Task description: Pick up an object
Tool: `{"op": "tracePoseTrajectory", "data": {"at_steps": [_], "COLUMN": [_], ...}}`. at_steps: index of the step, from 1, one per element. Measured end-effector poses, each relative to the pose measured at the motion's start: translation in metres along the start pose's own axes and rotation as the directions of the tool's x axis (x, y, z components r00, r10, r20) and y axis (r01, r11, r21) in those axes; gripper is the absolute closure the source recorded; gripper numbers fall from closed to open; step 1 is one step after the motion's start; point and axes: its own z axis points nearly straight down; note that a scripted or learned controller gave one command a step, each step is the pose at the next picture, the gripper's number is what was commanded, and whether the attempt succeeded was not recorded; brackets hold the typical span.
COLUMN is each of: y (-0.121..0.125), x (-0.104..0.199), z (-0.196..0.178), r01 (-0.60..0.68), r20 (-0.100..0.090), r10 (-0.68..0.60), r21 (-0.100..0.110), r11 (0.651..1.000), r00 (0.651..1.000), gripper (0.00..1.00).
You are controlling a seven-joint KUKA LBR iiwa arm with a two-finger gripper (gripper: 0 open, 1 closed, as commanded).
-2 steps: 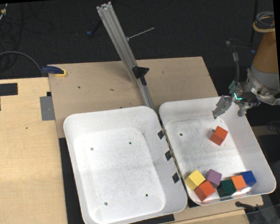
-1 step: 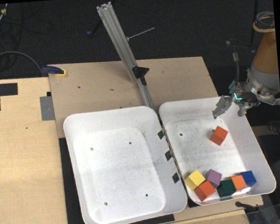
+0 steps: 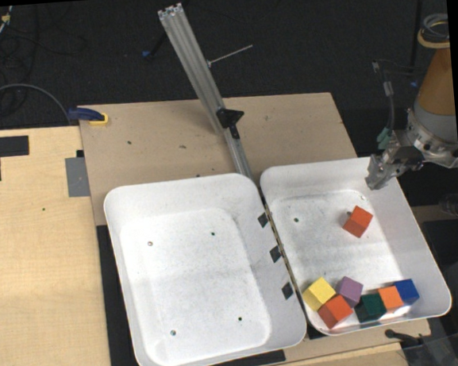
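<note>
A smooth white left bin is seen beside the right bin, where matte cubes are clustered at the near edge and one red cube lies apart. The gripper is poised over the far right rim.

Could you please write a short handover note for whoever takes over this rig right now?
Gripper: above the right bin's far right rim, nothing seen between its fingers; open or shut unclear.
Blocks: lone orange-red cube mid-bin; cluster at the near edge: yellow cube, purple cube, red cube, green cube, orange cube, blue cube.
Done: nothing picked.
Left: descend, grasp one block; the lone cube looks easiest.
</note>
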Motion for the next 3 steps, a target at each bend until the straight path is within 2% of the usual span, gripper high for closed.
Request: {"op": "tracePoseTrajectory", "data": {"at_steps": [1, 3], "y": [-0.0001, -0.0001], "x": [0.0001, 0.0001], "z": [0.0006, 0.0006], "r01": [0.0, 0.001], "r20": [0.0, 0.0], "r10": [0.0, -0.001], "r21": [0.001, 0.001], "r11": [1.0, 1.0], "r00": [1.0, 1.0], "gripper": [0.0, 0.0]}}
